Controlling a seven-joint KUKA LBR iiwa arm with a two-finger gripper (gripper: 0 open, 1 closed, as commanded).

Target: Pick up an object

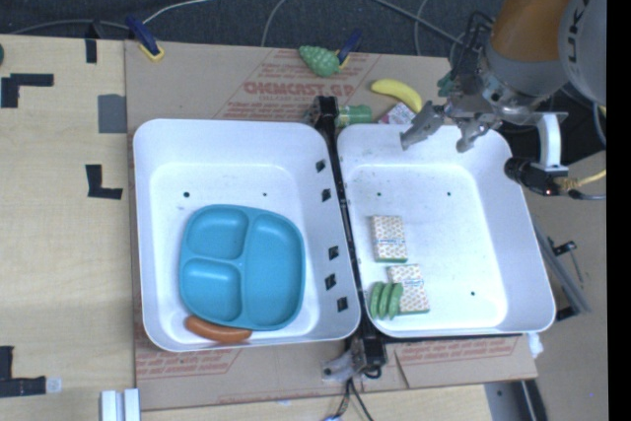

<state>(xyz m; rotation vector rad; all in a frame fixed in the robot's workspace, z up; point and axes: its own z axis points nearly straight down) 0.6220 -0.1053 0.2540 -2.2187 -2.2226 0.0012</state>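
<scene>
My gripper (442, 133) hangs over the far edge of the right bin (513, 212), fingers spread open with nothing between them. In that bin lie two small patterned boxes (389, 237) (408, 288) and a green pod-like toy (383, 299) near the front left corner, well below and left of the gripper. The left bin (158, 163) holds a blue divided plate (242, 266) and an orange sausage (218, 330) at its front edge.
Behind the bins on the cardboard lie a yellow banana (396, 93), a green toy (321, 60) and a small green item (355, 115) by the divider. Cables run across the dark floor at the back. A black clamp strip (333, 202) joins the bins.
</scene>
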